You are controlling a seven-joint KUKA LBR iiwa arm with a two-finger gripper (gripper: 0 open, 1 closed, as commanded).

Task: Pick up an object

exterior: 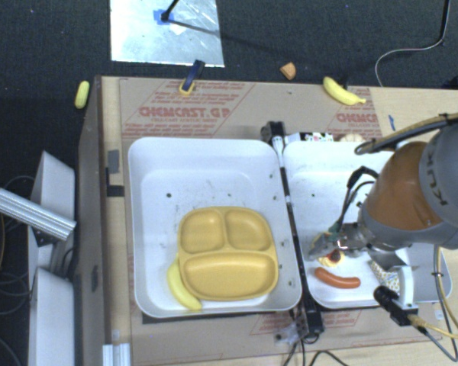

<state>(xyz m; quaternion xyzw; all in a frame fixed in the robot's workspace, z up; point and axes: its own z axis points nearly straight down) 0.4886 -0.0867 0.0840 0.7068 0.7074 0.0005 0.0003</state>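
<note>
In the right bin (320,181) a red-orange sausage (337,280) lies near the front wall. Just above it sits a small red and yellow object (334,258). My gripper (328,245) hangs low over the bin's front left part, right at that small object; whether it touches it is unclear. The grey arm with its orange band (401,193) covers the right side of this bin. In the left bin (149,204) a yellow divided plate (227,252) lies toward the front, and a yellow banana (180,289) rests against its front left edge.
On the cardboard behind the bins lie a second banana (342,91), a small tan piece (288,71) and a blue-and-yellow item (189,78). A small yellow object (82,94) sits off the bench's left corner. A patterned item (389,279) lies under the arm.
</note>
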